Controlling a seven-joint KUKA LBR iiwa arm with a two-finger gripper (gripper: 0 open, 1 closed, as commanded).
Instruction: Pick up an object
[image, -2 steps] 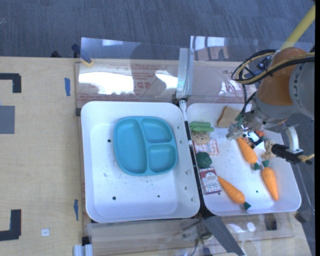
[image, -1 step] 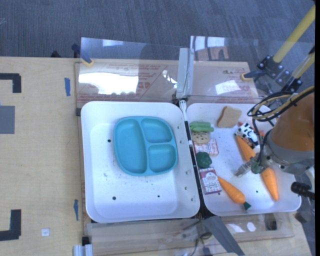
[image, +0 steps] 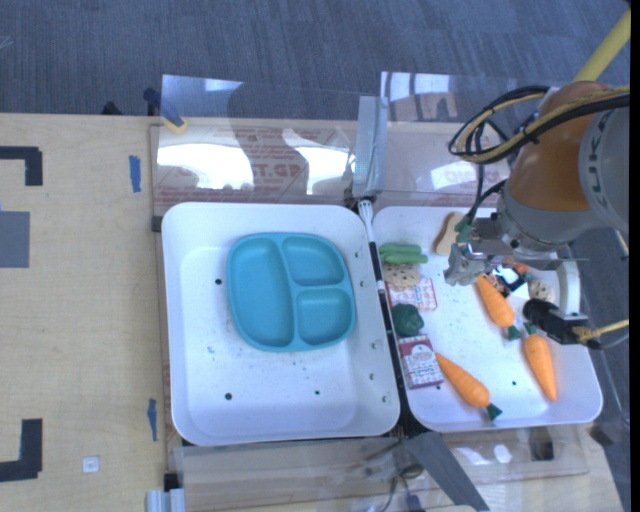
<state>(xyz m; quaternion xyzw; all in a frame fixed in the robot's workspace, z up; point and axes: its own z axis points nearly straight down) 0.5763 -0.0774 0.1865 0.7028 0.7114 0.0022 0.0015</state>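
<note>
In left bin (image: 190, 300): blue tray (image: 291, 291), seemingly bare

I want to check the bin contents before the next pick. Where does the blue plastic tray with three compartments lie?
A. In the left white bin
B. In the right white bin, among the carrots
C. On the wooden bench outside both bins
A: the blue plastic three-compartment tray rests flat inside the left white bin, apart from the orange toy carrots in the right white bin.
</note>
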